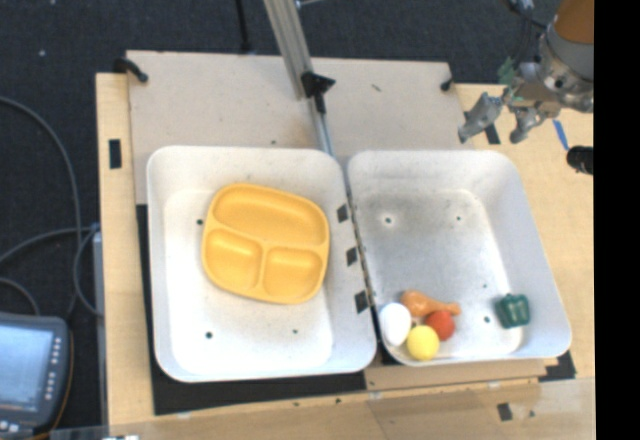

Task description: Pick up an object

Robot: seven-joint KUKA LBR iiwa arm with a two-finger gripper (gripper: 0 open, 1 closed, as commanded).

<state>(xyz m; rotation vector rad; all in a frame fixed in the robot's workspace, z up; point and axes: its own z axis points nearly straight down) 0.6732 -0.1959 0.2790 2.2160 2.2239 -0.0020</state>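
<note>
Dark carpeted floor around a pale wooden counter (250, 98); slanted aluminium post (285, 18) rising from the counter's far edge between the bins.

Left bin (180, 328), white, shallow: one yellow divided tray (265, 243), three compartments, lying flat near the middle.

Right bin (500, 188), white, shallow: all contents gathered along the near wall. White egg (395, 323) in the near-left corner, touching a yellow ball (423, 342); red ball (441, 325) just beside the yellow one; orange piece (428, 306) just behind these, shape hard to make out. Small green pepper (513, 310) apart from that cluster, toward the near-right corner.

Hand (497, 125): above the counter beyond the right bin's far-right corner, well apart from every object. Two fingers spread, nothing between them. Grey arm with orange band (574, 13) entering from the right.
</note>
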